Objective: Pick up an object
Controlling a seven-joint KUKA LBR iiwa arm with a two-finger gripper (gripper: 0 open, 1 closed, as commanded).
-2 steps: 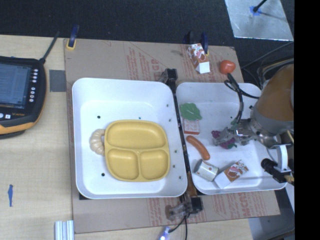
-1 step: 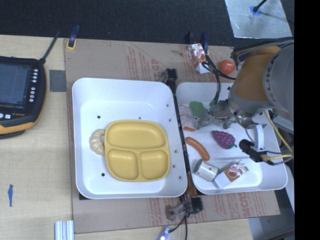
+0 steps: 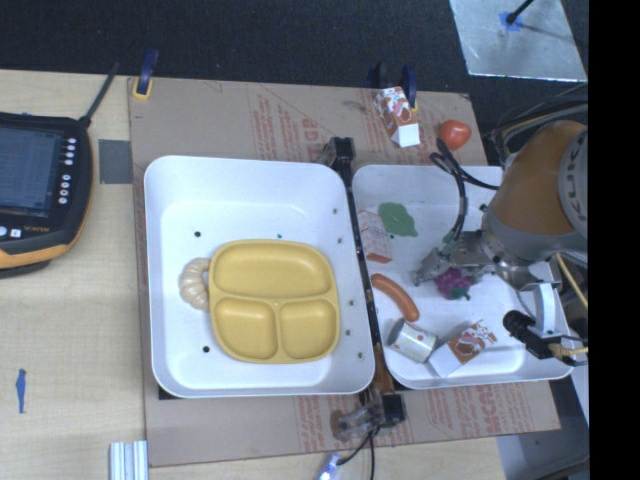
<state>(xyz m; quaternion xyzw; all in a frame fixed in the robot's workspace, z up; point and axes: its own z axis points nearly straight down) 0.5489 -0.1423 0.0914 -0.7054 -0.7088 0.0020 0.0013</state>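
Table [image 3: 60, 368] of pale wood, overlaid with a cardboard sheet [image 3: 250, 118] that carries two shallow white bins side by side. Left bin [image 3: 170, 188] holds a yellow divided tray [image 3: 272, 298] with a beige ridged toy [image 3: 194, 283] touching its left edge. Right bin [image 3: 420, 183] holds the candidate objects. Grey arm [image 3: 540, 193] with its orange band reaches in from the right; the gripper [image 3: 447, 265] sits low over the middle of the right bin, just beside and partly above a purple grape cluster [image 3: 455, 282]. Finger spacing cannot be told, and nothing is seen clamped in the gripper. Smaller items in the right bin: an orange sausage [image 3: 396, 297] below left of the gripper, a green leaf-shaped piece [image 3: 398, 219] above it, a small carton [image 3: 471, 342] and a silver can [image 3: 411, 341] near the front wall. A red tomato [image 3: 454, 133] lies outside the bin on the cardboard.

Likely target, by judgement: the grape cluster. Risks: its lumpy, soft outline may let it squirt sideways on closing; an off-centre descent could pinch only an edge; the nearby sausage could be nudged or caught instead.
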